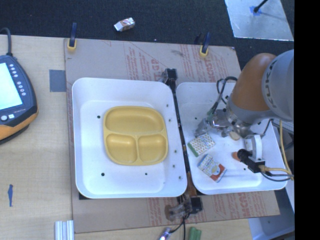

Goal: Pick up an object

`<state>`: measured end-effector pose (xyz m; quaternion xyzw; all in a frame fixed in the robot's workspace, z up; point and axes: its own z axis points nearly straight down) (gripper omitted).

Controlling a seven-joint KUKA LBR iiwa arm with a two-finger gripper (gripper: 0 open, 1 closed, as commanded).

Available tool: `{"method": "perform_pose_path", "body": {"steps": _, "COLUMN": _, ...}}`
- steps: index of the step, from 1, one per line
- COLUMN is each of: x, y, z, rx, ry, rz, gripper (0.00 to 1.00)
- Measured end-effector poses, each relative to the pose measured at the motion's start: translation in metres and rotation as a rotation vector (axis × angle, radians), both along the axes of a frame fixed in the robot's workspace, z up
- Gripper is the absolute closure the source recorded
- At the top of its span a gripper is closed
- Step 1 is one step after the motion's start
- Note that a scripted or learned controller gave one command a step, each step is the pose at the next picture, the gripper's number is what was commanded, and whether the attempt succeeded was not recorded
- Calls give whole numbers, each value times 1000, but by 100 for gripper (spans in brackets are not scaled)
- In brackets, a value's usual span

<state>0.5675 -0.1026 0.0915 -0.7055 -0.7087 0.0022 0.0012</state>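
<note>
In the right bin (pixel 192 96) lies a green-and-white patterned packet (pixel 201 144). In front of it is a blue-and-red packet (pixel 212 167), and a small orange thing (pixel 234 155) sits to their right. My gripper (pixel 211 124) hangs low over the middle of this bin, just behind and to the right of the patterned packet and very close to it. The grey arm with its orange band (pixel 254 86) covers the bin's right part and whatever lies under it.
The left bin (pixel 87 134) holds a yellow divided plate (pixel 135 134). An orange-edged tablet (pixel 12 96) lies at the bench's left. A crumpled wrapper (pixel 124 24) lies on the dark floor behind the bench.
</note>
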Motion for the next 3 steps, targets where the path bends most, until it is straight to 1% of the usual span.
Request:
{"method": "perform_pose_path", "body": {"steps": 1, "x": -1, "y": -3, "z": 0, "rx": 1, "ry": 0, "rz": 0, "gripper": 0}}
{"method": "perform_pose_path", "body": {"steps": 2, "x": -1, "y": -4, "z": 10, "rx": -1, "ry": 2, "rz": 2, "gripper": 100}}
{"method": "perform_pose_path", "body": {"steps": 3, "x": -1, "y": -4, "z": 10, "rx": -1, "ry": 3, "rz": 3, "gripper": 0}}
